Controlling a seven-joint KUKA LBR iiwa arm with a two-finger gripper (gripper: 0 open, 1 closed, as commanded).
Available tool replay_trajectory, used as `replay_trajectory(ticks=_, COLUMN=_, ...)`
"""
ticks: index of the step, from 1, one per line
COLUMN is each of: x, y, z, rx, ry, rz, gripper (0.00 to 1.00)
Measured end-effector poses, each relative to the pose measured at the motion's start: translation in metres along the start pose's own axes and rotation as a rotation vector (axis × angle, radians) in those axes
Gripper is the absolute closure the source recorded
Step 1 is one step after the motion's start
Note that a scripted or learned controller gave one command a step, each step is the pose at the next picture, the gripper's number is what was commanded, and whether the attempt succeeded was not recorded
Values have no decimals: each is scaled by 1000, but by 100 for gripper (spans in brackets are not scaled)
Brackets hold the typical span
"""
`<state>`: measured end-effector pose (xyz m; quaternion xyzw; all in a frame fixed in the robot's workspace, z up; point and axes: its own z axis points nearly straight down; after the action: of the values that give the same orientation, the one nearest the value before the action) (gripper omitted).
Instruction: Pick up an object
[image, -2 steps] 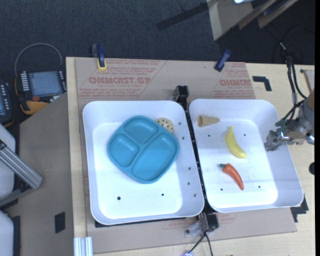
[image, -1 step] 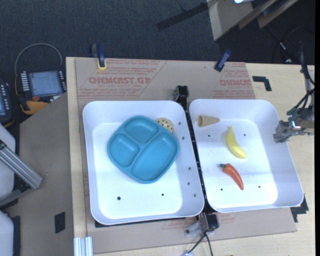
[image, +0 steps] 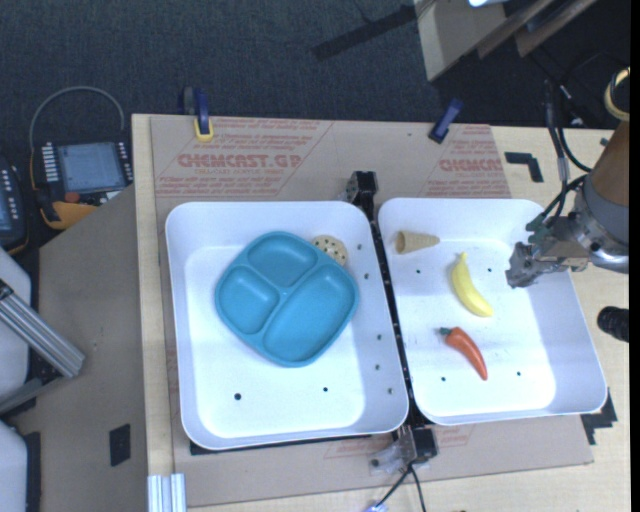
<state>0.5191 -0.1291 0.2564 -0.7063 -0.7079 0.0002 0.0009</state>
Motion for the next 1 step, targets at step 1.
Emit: replay_trajectory(ticks=1, x=59, y=13, z=9, rx=1, ry=1, rz=1, gripper=100)
